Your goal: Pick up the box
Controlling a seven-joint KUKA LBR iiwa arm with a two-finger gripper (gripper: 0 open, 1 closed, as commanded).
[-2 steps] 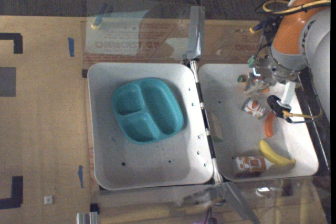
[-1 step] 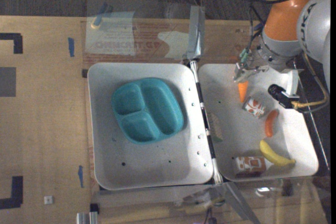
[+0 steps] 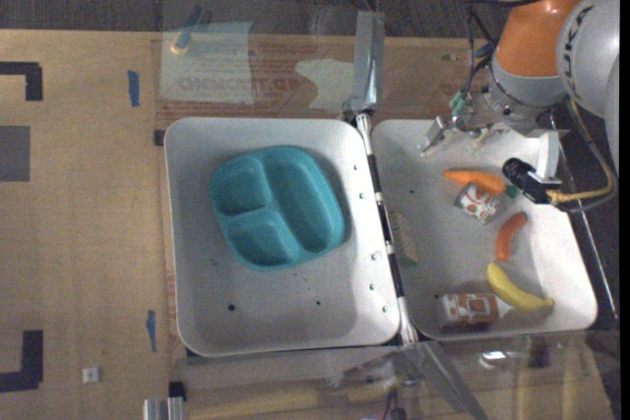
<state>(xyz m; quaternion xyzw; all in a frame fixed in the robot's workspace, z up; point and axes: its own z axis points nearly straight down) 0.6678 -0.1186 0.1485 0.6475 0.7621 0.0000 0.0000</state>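
White plastic right bin (image 3: 581,305) holds the clutter; the small red-and-white carton box (image 3: 477,203) lies near its centre, with the orange carrot (image 3: 473,179) touching it at 12 o'clock and an orange-red pepper (image 3: 509,235) just beside it at 4; a yellow banana (image 3: 518,291) and brown packet (image 3: 467,309) sit toward 6; the metal two-finger gripper (image 3: 451,129) hovers at 11 o'clock of the box, fingers spread, pinching nothing; a teal divided plate (image 3: 279,206) fills the left bin (image 3: 192,300).

We see the arm (image 3: 561,34) cut off by the right and top edges. The print on the box (image 3: 467,309) is too blurred to read.
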